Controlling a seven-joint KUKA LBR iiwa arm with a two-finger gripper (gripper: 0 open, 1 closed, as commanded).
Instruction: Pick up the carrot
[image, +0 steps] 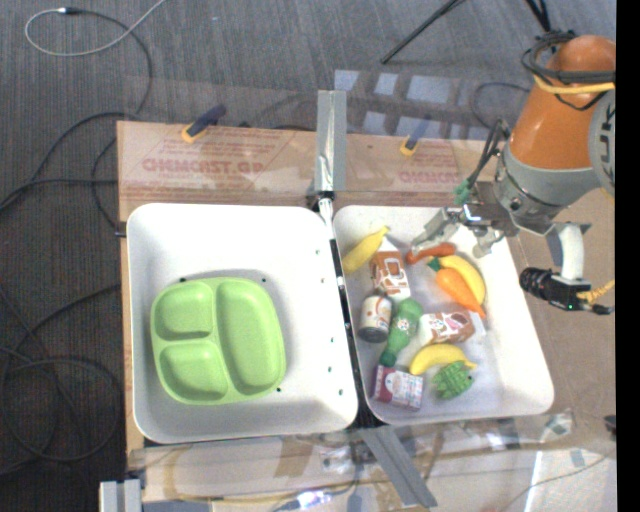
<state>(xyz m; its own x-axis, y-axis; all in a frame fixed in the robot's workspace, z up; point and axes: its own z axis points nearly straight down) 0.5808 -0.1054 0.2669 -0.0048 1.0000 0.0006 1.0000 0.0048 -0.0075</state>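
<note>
While the arm hangs over the right bin, the step is the approach — nothing is lifted.
Carrot: lies on the right bin's floor near its upper right, touching a yellow fruit.
Gripper: just above the carrot, jaws spread, holding nothing.
Next move: descend and straddle the carrot — avoiding the yellow fruit — then close.

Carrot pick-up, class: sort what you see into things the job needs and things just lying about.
Needed: carrot; gripper, above the right bin.

Lying about: bananas; cans; cartons; green bottle; green tray in the left bin.
</note>
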